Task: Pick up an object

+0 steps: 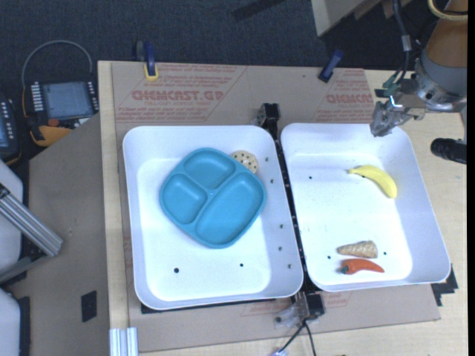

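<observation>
Above the far rim of the right shallow white bin (423,199), the grey two-finger gripper (380,127) hangs with nothing visibly between its tips; I cannot tell its spread. Below lie a yellow banana (375,179), a beige root-like piece (358,249) and a red pepper (361,266). A blue divided plate (213,196) and a round cookie (246,159) sit in the left white bin (148,221).

Two white bins (141,199), one blue divided plate (213,197), one cookie (245,159), one banana (375,179), one beige root (358,249), one red pepper (362,267)
</observation>
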